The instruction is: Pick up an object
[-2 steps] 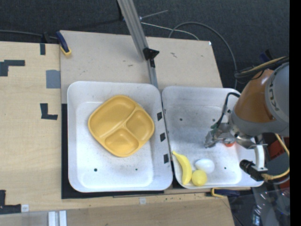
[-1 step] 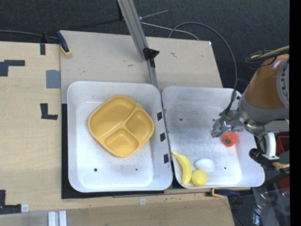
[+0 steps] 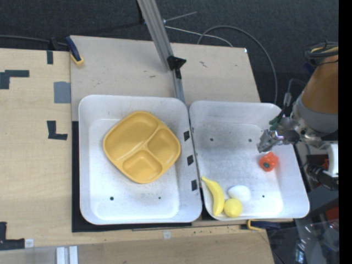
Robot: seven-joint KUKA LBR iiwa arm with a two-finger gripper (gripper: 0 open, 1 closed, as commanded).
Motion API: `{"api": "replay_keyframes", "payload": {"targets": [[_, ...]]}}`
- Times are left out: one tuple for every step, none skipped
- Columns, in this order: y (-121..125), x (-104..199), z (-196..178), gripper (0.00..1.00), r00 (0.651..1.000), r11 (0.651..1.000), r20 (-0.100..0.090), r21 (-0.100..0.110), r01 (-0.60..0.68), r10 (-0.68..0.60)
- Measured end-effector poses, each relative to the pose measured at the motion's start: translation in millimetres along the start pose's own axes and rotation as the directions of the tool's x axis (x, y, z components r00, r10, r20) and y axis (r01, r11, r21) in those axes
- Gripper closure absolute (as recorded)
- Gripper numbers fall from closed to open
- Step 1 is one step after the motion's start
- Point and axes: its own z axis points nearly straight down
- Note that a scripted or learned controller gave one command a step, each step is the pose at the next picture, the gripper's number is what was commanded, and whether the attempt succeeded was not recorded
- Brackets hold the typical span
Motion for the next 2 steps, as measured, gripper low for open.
{"api": "replay_keyframes", "payload": {"targets": [[1, 0, -37, 1.00, 1.000, 1.000, -0.001, 0.002, 0.000, 0.000], [16, 52, -21, 1.00, 1.000, 1.000, -0.003, 0.007, 0.004, -0.004]]}}
